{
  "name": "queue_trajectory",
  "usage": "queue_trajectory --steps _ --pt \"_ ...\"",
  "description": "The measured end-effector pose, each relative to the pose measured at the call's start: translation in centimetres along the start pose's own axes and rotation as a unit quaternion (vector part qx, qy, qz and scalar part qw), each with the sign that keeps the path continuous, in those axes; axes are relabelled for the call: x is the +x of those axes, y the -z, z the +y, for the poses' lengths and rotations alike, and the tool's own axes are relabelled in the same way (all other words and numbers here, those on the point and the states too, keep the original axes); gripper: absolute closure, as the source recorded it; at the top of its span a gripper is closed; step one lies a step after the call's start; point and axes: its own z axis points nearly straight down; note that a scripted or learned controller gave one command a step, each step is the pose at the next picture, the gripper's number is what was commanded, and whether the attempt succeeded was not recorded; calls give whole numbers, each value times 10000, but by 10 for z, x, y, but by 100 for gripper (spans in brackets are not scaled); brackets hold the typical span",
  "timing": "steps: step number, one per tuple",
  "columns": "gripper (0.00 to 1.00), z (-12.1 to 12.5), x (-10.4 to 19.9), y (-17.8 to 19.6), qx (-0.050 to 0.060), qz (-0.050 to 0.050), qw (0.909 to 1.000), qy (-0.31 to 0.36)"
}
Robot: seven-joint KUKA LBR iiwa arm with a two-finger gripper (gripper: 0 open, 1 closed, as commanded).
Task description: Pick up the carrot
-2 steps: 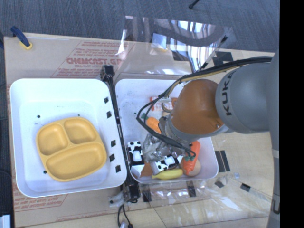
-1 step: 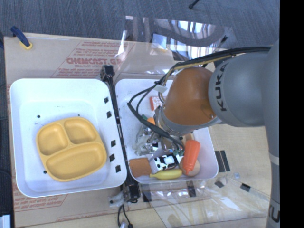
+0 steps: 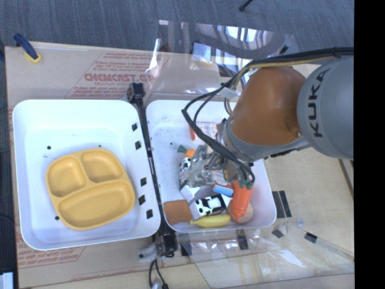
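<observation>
The carrot (image 3: 239, 202) is orange with a green top and lies near the front right corner of the right bin (image 3: 161, 155). It rests against a pale round item under it. My gripper (image 3: 200, 167) hangs low in the middle of that bin, over a cluster of small toys, to the left of the carrot and slightly behind it. The carrot lies apart from the gripper. The orange wrist band and grey arm cover the bin's back right part.
A yellow banana (image 3: 210, 221), a brown bread slice (image 3: 176, 211) and a black-and-white cow-pattern toy (image 3: 210, 205) lie along the right bin's front wall. A blue-white piece (image 3: 223, 189) sits next to the carrot. The left bin (image 3: 30, 125) holds a yellow divided plate (image 3: 90, 187).
</observation>
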Motion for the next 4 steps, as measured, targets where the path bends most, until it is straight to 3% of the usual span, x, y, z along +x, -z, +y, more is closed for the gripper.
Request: queue_trajectory --steps 1,2,3,4 --pt "100 -10 -31 53 -6 15 9823 1873" --pt "100 -77 -29 10 -23 51 9575 2885" --pt "100 -94 -15 -11 -10 49 9996 267" --pt "100 -77 -18 -124 -18 7 9750 2224"
